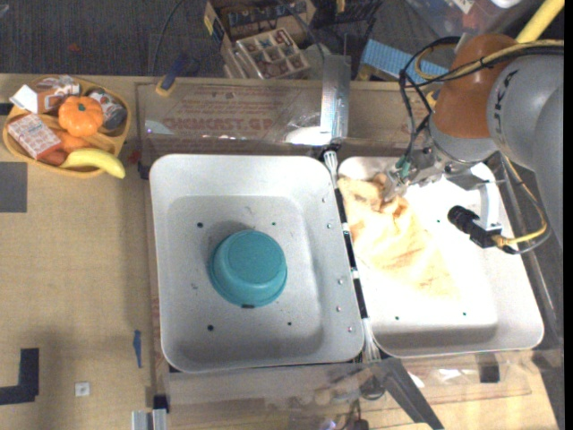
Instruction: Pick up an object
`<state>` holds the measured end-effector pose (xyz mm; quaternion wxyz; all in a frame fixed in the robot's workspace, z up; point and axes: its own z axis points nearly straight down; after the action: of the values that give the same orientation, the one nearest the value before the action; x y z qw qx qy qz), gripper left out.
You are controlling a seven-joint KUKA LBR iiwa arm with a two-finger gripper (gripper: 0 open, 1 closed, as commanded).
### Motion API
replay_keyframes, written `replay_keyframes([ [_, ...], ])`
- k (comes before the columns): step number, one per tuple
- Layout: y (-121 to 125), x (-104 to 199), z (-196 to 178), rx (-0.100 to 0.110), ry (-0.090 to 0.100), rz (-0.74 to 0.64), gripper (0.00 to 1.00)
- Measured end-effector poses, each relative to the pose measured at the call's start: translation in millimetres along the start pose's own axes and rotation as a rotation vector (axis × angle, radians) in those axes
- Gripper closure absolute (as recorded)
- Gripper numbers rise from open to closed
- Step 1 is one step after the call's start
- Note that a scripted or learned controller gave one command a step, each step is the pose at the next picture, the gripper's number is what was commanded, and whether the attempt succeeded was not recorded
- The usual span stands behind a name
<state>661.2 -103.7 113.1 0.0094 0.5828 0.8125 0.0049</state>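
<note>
Camera view shows the gripper (398, 179) low over the far left corner of the right bin (466, 325), at a crumpled yellowish cloth (394, 240) lying there; its grip I cannot tell. This looks like the grasping step. Next comes a straight lift, checking the cloth follows.

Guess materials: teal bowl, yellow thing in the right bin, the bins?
Teal bowl: likely plastic, matte, even colour with a soft sheen, sitting upside down. Yellow thing: probably thin cloth or soft film; it lies crumpled and flat, washed out by glare, so unsure. Bins: white moulded plastic or coated metal, smooth with rounded corners.
</note>
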Motion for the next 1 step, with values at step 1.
replay_keyframes([
  [1, 0.1, 0.0, -0.1, 0.0, 0.0, 0.0, 0.0],
])
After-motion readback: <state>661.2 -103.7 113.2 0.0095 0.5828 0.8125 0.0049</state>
